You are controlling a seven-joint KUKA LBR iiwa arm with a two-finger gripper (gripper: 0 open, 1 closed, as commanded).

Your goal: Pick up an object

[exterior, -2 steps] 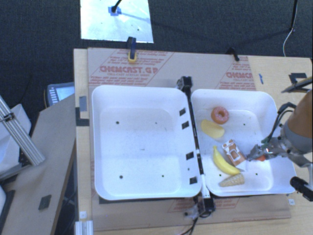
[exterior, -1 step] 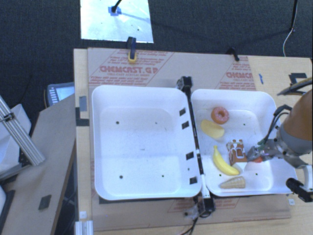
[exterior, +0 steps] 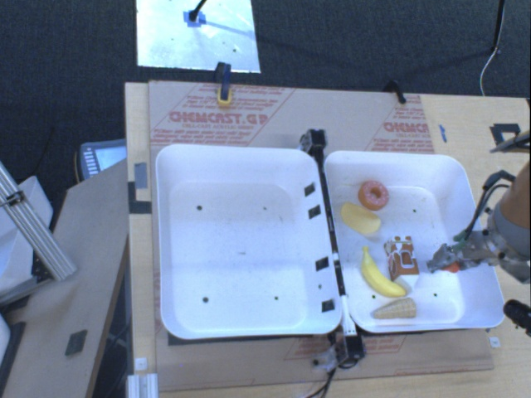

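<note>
My gripper (exterior: 441, 261) sits low in the right bin (exterior: 465, 313) near the table's right edge (jaw state: cannot tell); the toy block (exterior: 402, 255) lies just left.

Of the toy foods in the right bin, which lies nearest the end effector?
The brown-and-white block, just left of the end effector. The banana, cone, yellow piece and doughnut lie farther off.
</note>
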